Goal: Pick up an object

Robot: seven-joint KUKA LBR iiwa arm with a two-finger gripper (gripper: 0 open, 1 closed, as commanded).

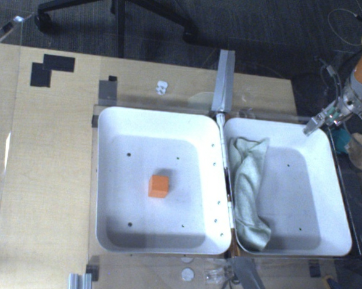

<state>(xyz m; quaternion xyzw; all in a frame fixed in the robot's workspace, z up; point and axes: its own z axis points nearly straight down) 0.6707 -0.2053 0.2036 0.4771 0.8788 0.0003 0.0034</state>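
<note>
An orange block (159, 186) sits near the middle of the left bin (108, 166). In the right bin (331, 201), a pale crumpled cloth (249, 192) lies along the left wall. Farther off, the gripper (315, 123) hangs over that bin's far right corner, its state impossible to tell.

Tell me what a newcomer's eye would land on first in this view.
The small orange block stands out first, alone near the middle of the left bin. Next comes the crumpled pale cloth, lying along the left side of the right bin. The gripper hangs over that bin's far right corner, touching neither item.
</note>
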